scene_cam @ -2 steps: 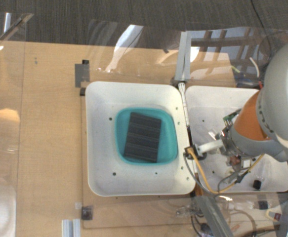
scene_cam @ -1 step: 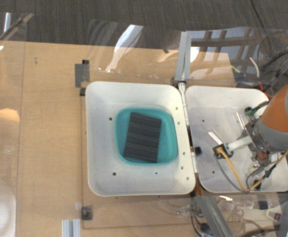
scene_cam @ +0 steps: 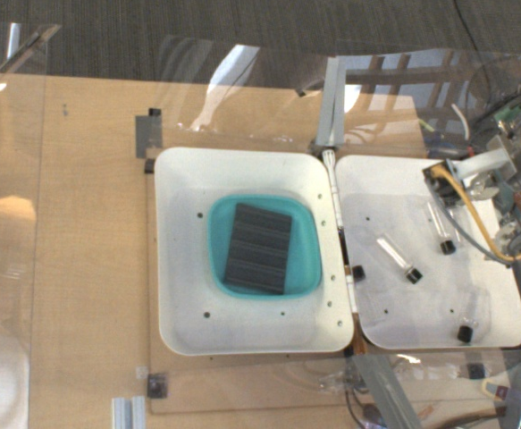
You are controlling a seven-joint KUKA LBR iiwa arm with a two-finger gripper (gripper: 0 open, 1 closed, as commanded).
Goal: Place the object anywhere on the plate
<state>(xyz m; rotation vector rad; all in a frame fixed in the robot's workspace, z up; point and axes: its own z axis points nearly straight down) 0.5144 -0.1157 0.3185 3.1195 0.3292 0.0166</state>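
1. Two shallow white bins sit side by side on the big light-brown wooden bench (scene_cam: 72,266). The left white bin (scene_cam: 180,320) holds a teal square plate (scene_cam: 217,235).
2. On the teal plate lies a dark grey ribbed block (scene_cam: 258,248). It lies flat, a bit tilted, and all of it rests inside the plate's rim. If this block is the object, the job looks done, with nothing left but for the arm to move away.
3. The right white bin (scene_cam: 501,324) holds small things. Three clear little tubes with black caps lie apart from each other: one near the middle (scene_cam: 397,260), one higher up and more to the right (scene_cam: 439,226), and a faint one near the front right corner (scene_cam: 470,318). None of them touches the plate.
4. The grey robot arm's gripper (scene_cam: 501,190) is at the far right side, over the right bin's edge, with yellow and grey cables around it. It is well apart from the plate. I cannot tell how its grip stands, and I see nothing in it.
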